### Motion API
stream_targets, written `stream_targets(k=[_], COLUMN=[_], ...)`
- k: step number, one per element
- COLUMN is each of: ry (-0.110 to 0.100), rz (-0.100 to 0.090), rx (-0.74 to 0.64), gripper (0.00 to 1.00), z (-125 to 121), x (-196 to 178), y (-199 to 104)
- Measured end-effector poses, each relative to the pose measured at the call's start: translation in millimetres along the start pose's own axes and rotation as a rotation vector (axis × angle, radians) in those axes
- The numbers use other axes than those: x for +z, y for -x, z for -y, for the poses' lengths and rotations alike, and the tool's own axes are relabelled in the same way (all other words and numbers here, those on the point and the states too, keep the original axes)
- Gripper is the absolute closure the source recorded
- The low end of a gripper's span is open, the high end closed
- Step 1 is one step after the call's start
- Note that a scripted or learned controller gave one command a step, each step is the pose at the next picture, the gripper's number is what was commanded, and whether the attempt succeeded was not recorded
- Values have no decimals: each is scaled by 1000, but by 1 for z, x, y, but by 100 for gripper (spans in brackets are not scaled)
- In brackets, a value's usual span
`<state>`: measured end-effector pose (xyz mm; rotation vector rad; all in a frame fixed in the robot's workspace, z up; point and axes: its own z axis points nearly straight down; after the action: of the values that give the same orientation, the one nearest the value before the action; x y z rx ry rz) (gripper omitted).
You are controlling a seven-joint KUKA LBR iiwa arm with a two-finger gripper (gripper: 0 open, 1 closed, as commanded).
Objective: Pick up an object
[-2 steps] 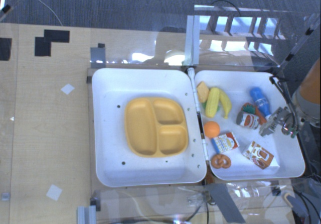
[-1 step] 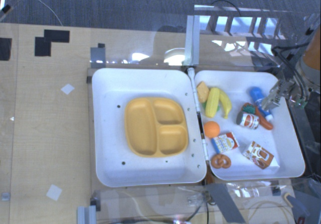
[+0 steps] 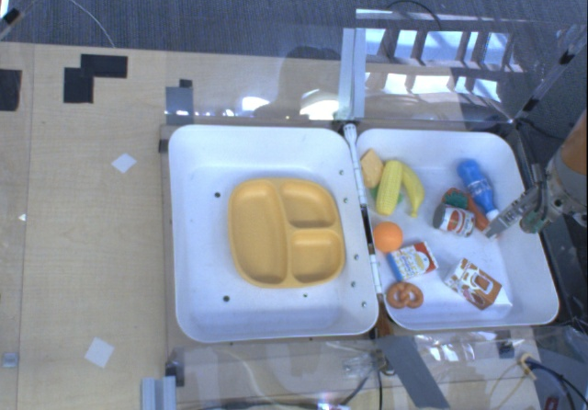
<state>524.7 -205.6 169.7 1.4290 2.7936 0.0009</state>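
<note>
1. At the three o'clock edge of the bench, the gripper point(image 3: 503, 221) is hanging low over the right bin point(image 3: 528, 302), reaching in from the right. Its fingers are too small and blurred to judge, so I cannot tell whether they are wide or narrow, and nothing is showing between them.

2. Just at nine o'clock from the fingertips, the red can point(image 3: 454, 218) is lying tipped over, touching or nearly touching the blue bottle point(image 3: 475, 182) at its one o'clock. This is looking like the likeliest target.

3. The can is likely stiff, light and smooth-sided, so it is probably going to roll or slip; taking it across its round body, mid-length, seems safest.

4. Its long axis is appearing to run roughly from nine to three o'clock, though it is short and hard to read. The bottle's axis is running from eleven to five o'clock, cap end unclear.

5. Other choices are lying further off:
   - the corn point(image 3: 390, 186) and banana point(image 3: 412, 189), side by side near twelve o'clock of the bin, both pointing roughly twelve to six;
   - the orange point(image 3: 389, 236), round and prone to rolling;
   - the snack packet point(image 3: 412, 261) and small carton point(image 3: 475, 284), flat and probably hard to pinch;
   - the pretzel point(image 3: 404, 294) at the bin's seven o'clock corner.

6. The left bin point(image 3: 197, 307) is holding a yellow tray point(image 3: 286, 232), well apart from the gripper.
</note>
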Motion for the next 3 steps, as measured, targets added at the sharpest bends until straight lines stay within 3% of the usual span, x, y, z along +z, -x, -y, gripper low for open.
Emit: stream_targets(k=[1,2,3], ry=[22,2,0], rz=[36,3,0], rx=[-10,306,-56], gripper=[0,0,0], z=[-33,-2,29], x=[45,15,40], y=[31,2,-21])
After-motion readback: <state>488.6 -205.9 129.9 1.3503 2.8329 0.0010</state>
